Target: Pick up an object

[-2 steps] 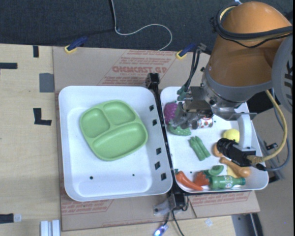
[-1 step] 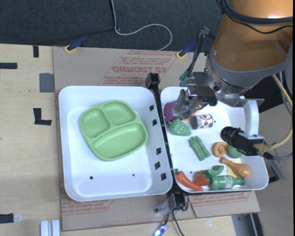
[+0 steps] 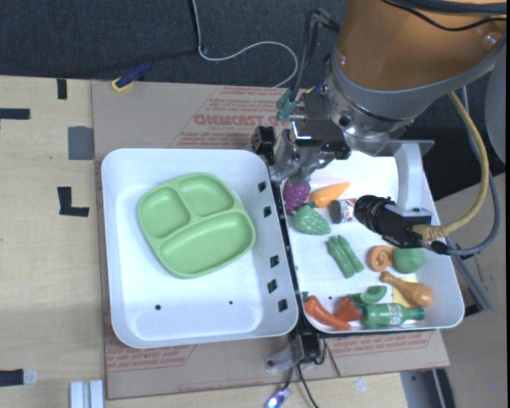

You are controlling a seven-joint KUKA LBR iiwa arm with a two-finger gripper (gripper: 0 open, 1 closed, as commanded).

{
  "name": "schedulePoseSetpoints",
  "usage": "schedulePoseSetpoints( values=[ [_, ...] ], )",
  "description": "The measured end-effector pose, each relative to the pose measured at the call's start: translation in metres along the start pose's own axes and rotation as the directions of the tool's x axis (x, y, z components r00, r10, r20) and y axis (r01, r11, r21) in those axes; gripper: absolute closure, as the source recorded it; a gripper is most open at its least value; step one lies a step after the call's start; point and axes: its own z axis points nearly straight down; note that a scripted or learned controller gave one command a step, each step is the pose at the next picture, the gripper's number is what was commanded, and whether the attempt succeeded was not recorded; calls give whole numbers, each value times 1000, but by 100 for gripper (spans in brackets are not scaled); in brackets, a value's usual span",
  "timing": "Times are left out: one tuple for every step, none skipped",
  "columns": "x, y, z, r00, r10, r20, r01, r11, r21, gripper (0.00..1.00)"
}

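Note:
My gripper (image 3: pixel 291 170) hangs low over the far left corner of the right bin (image 3: pixel 412 170), close to the wall between the two bins. Directly below it lies a purple toy vegetable (image 3: pixel 296 196), touching or nearly touching the gripper's tip. An orange carrot (image 3: pixel 330 195) lies just right of the purple piece, and a green bumpy toy (image 3: pixel 310 221) sits just in front of it. Nothing is lifted off the bin floor.
The right bin also holds a green bean bundle (image 3: pixel 345 256), an orange piece (image 3: pixel 379 258), a green ball (image 3: pixel 408 259), a drumstick (image 3: pixel 408 289), a green bottle (image 3: pixel 391 315) and a red pepper (image 3: pixel 323 313). A green divided plate (image 3: pixel 195 223) lies in the left bin (image 3: pixel 127 313).

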Motion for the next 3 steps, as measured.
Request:
schedulePoseSetpoints(
  values=[
    [-51, -4, 162, 1000, 9, 7, -10, 1000, 21, 100],
    [-146, -1, 14, 1000, 15, 5, -15, 1000, -13, 100],
    [-42, -1, 3, 1000, -5, 1, 5, 1000, 3, 100]
  ],
)
